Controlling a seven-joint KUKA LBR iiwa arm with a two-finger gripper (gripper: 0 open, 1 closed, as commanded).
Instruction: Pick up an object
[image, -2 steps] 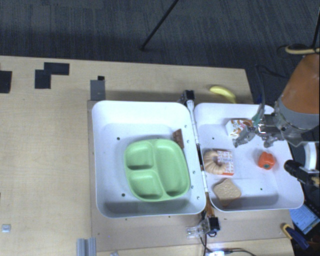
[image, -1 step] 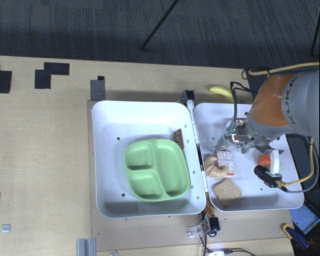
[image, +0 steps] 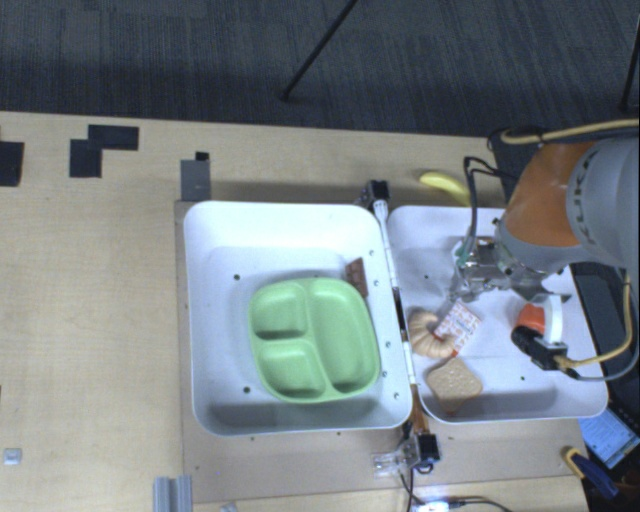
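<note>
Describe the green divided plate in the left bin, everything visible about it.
The green plate is a pale green tray with rounded corners, moulded into three compartments: two smaller ones on the camera's left and one long one on the right, parted by raised ridges. It looks like smooth plastic and holds nothing that I can see. It lies flat, face up, slightly rotated, on the floor of the left bin, toward the bin's right side. A small brown object sits near its upper right corner; whether they touch is unclear.

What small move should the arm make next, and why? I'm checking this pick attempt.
Probably lower the claw slightly: it hangs just above the small red-and-white packet in the right white bin, beside the pale croissant-shaped pastry; whether anything is gripped is unclear.
</note>
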